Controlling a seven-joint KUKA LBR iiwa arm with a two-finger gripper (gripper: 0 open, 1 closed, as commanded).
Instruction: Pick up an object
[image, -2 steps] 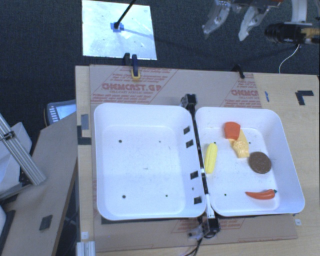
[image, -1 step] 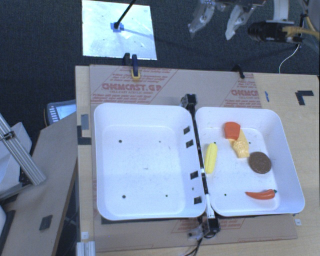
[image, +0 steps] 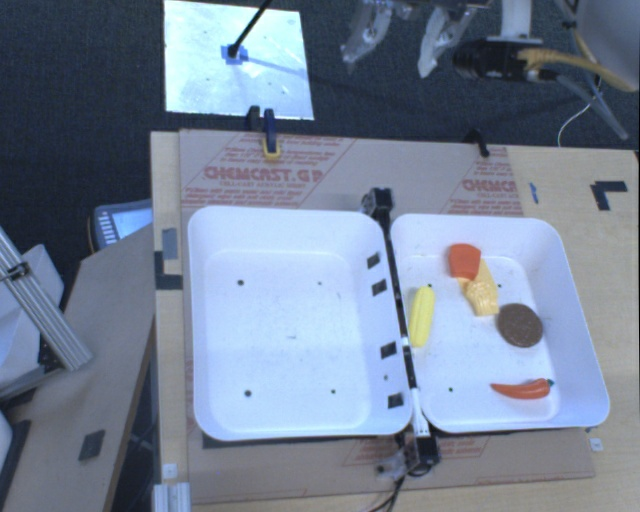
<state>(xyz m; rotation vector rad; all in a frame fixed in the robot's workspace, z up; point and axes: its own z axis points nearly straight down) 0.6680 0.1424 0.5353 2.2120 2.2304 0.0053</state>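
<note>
The robot's two-finger gripper (image: 400, 40) is hanging at the top edge of the frame, above the dark floor beyond the bench, with its pale translucent fingers (image: 362, 38) spread apart and nothing sitting between them. It is touching no object; the fingers are pointing down and slightly left, well clear of both bins. The picture is soft at this spot, so the exact width of the opening is hard to judge, though a plain gap is showing between the two fingers.

All the objects are lying in the right bin (image: 570, 270), well apart from the gripper and lower in the frame. An orange block (image: 463, 260) is sitting near the bin's far wall, touching a pale yellow piece (image: 483, 292) just below it. A round brown disc (image: 520, 325) is resting just beside that yellow piece, toward the bin's right side. A yellow corn cob (image: 422, 315) is lying lengthwise close to the bin's left wall, next to the black hinge strip (image: 395, 300) that is joining the two bins. A red chili pepper (image: 520, 390) is lying near the bin's near wall, its dark stem pointing right.

The left bin (image: 215, 330) is sitting beside it on a cardboard sheet (image: 300, 170) bearing red lettering.
</note>
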